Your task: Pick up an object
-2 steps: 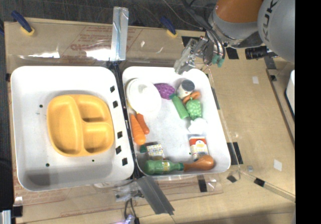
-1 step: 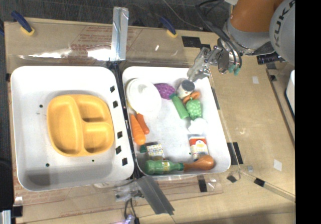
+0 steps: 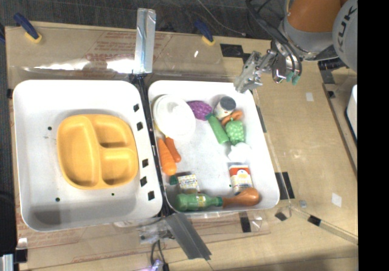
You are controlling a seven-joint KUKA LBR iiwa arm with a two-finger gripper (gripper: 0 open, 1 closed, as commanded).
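Objects for picking lie crowded in the right bin, all of them below and to the left of the gripper, which hangs over the bin's upper right corner with nothing between its fingers; whether those are spread or closed cannot be told from this angle. Nearest beneath the fingers sits a small dark-capped jar, with a green cylinder and a bumpy green piece just below it. Left of these are a purple item and a white lidded cup. Farther down lie a carrot, a small bottle with a red and white label whose writing is too small to read, a green bottle and a brown piece along the bottom wall. The left bin, well away from the fingers, bears a yellow divided tray. Part of a letter "K" shows on the arm.
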